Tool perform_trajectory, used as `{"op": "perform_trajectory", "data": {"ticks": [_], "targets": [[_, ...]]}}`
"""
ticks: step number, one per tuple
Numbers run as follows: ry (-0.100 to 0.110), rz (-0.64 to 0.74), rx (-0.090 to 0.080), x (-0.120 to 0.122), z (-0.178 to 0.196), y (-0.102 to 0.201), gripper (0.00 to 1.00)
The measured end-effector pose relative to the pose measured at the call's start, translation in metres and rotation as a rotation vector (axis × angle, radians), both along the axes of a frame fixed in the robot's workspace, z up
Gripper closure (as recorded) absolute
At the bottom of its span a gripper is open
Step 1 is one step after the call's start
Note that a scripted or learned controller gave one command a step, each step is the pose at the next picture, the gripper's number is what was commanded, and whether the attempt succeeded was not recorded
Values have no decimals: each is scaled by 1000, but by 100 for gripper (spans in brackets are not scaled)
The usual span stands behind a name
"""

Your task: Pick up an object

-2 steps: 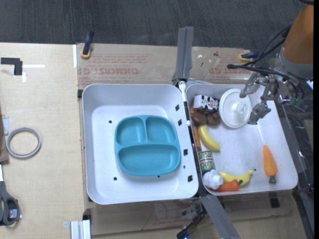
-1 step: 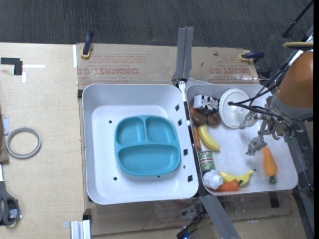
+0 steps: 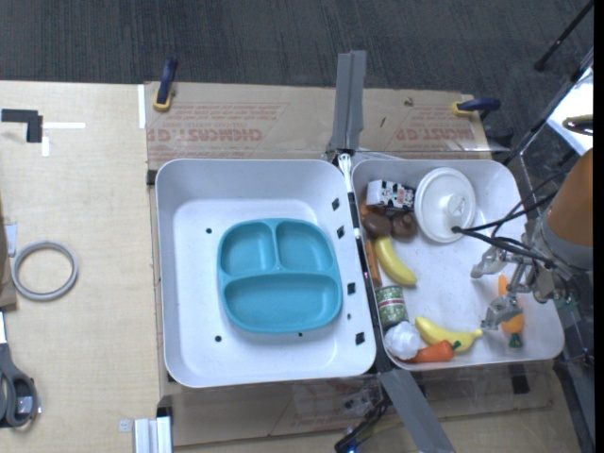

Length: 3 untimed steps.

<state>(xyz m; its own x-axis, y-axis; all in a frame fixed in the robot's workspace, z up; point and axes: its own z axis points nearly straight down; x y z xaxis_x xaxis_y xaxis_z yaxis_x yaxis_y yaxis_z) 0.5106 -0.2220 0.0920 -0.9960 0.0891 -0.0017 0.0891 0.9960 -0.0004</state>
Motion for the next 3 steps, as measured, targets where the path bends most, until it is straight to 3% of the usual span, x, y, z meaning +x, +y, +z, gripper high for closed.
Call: {"op": "perform_trajectory", "data": {"ticks": [1, 2, 3], "targets": [[-4, 4, -2, 2, 10, 1, 100], [-4, -1, 0, 22, 154, 35, 100], [-1, 56, 0, -29, 3, 10, 100]]}}
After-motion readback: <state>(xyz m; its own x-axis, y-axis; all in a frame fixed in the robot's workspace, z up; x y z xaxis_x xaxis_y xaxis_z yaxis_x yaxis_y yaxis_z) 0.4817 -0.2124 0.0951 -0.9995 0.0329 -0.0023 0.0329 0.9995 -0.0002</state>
